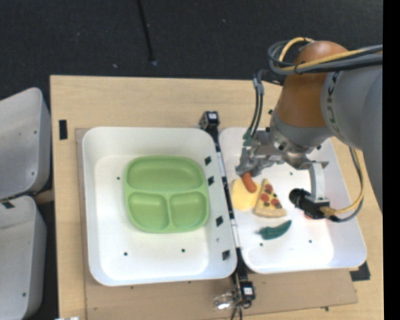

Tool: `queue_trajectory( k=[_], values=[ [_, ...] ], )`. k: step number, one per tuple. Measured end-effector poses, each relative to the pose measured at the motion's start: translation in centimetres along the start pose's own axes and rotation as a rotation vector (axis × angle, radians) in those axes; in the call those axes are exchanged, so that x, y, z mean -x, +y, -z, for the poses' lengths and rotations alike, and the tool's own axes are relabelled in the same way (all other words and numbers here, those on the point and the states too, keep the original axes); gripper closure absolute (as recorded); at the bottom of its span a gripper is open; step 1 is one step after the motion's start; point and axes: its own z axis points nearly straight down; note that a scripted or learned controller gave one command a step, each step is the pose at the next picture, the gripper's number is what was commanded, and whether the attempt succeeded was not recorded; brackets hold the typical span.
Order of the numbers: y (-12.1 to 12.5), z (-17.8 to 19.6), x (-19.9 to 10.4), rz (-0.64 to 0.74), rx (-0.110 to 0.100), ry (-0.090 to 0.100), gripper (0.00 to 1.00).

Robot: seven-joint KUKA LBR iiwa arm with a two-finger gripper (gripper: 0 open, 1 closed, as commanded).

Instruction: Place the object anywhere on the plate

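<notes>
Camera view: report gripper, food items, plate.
Gripper low over right white bin, above small orange-red sausage piece. Pizza slice toy, yellow disc, dark green pepper beside it. Green three-compartment plate holds nothing.

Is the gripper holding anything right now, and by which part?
Cannot tell: the gripper sits low over the orange-red piece beside the pizza slice, hiding any contact.

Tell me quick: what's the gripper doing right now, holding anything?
Gripper: cannot be told. It sits low in the right bin, just above the small orange-red piece by the pizza slice. No grasp visible.
</notes>
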Motion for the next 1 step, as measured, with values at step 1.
queue_trajectory(
  k=[1],
  values=[
    [0.42, 0.78, -4.76, -0.001, 0.002, -0.001, 1.0]
  ],
)
